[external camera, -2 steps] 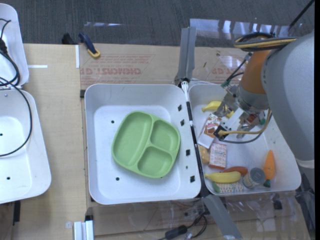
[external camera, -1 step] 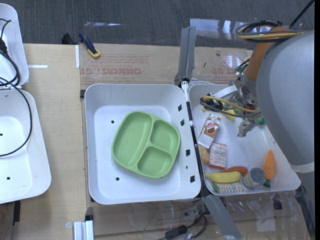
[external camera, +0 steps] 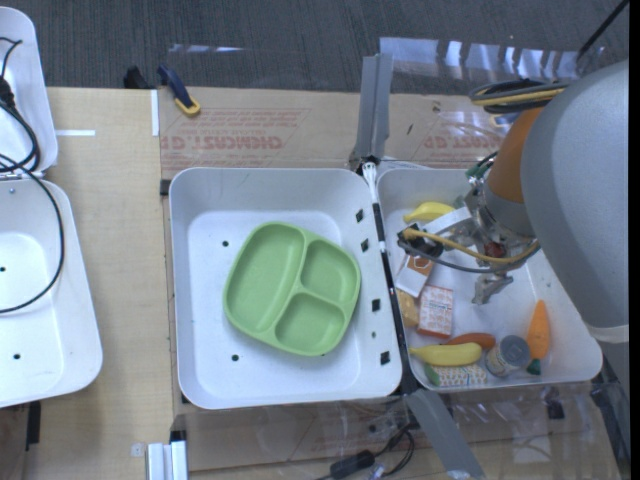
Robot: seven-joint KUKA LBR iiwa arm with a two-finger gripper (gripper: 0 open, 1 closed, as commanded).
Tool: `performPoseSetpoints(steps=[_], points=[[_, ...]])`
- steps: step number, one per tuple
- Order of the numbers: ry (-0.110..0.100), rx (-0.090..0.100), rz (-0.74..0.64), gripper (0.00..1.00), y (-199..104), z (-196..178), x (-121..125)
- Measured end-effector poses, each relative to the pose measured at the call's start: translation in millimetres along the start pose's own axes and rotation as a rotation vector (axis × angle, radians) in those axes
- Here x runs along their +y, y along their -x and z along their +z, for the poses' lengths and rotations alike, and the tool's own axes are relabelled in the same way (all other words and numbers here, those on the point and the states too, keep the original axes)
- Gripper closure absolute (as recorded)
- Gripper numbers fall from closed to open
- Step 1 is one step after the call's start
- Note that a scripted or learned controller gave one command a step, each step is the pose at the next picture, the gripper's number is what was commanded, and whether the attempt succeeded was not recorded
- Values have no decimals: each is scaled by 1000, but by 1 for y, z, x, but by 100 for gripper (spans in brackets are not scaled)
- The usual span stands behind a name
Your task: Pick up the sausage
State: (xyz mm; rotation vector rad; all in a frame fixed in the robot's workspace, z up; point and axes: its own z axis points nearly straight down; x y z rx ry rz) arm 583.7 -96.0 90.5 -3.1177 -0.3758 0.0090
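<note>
Sausage [external camera: 478, 341] at right bin's [external camera: 590, 363] front, well below jaws [external camera: 492, 290], grip state unclear

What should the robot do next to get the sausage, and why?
Probably move the hand down the picture toward the front of the right bin and lower it. The reddish sausage lies there against a yellow banana, apart from the hand, which hangs over the bin's middle near the small carton. Coming down from the far side may avoid the banana.
</note>
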Motion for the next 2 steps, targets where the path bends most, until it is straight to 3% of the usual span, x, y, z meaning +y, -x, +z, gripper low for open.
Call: performPoseSetpoints(steps=[1,2], points=[[0,-2,38,0,-42,-1,52],[-6,-20,41,0,-48,-2,71]])
